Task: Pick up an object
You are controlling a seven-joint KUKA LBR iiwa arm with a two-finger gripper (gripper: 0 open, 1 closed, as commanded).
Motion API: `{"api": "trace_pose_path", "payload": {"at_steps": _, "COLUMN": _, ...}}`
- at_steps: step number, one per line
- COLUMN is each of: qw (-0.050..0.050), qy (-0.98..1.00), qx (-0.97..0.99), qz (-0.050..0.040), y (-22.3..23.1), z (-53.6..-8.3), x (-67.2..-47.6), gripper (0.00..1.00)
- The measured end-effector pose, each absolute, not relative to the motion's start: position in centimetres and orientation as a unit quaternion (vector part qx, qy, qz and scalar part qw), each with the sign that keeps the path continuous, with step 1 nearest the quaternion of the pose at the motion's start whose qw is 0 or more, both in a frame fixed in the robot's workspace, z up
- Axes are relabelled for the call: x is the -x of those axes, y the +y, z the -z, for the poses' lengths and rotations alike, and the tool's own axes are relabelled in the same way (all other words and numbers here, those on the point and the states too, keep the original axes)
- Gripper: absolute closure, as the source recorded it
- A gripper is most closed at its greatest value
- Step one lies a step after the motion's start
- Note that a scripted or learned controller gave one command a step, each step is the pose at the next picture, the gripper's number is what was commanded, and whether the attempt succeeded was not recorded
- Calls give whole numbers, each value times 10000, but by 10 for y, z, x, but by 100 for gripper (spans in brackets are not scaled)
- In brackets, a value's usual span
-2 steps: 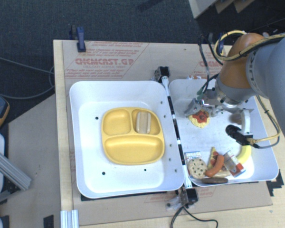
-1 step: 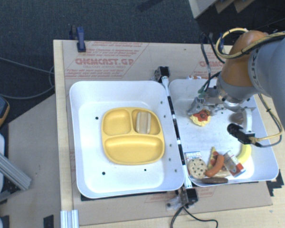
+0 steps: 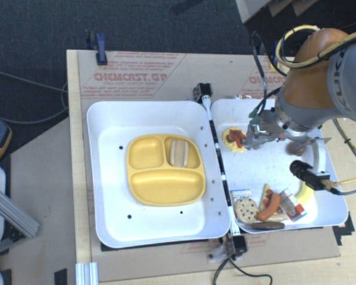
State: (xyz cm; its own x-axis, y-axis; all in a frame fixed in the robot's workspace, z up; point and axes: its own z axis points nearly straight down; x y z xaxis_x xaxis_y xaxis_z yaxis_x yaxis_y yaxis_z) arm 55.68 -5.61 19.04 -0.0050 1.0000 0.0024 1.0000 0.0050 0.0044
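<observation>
- The gripper (image 3: 253, 136) is hovering low in the right bin (image 3: 249, 174), just beside a pizza slice toy (image 3: 232, 139) at the bin's upper left; its grip state is impossible to tell.
- A yellow divided tray (image 3: 165, 186) is sitting in the left bin (image 3: 107, 177), with a tan bun (image 3: 178, 152) lying in its upper-right compartment.
- Toy foods, including a hot dog (image 3: 272, 203) and a cookie (image 3: 245, 209), are crowding the right bin's lower edge.

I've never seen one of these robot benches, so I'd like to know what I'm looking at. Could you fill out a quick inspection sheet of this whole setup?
Surface: bench bearing two shallow white bins, left bin and right bin.
Job's things: toy food in the right bin: pizza slice, cookie, hot dog, banana.
Clutter: yellow divided tray in the left bin, with a pale piece in its upper right compartment.
Grippers: gripper low beside the pizza slice; grip unclear.
Cables: black and yellow cables at the arm.
Surroundings: dark carpet; blue clamp at the bench's far edge.
</observation>
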Motion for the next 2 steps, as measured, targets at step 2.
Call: {"api": "trace_pose_path", "payload": {"at_steps": 2, "qw": 27, "qy": 7060, "qx": -7082, "qz": -6, "y": -145, "z": -134, "x": -569, "gripper": 100}}
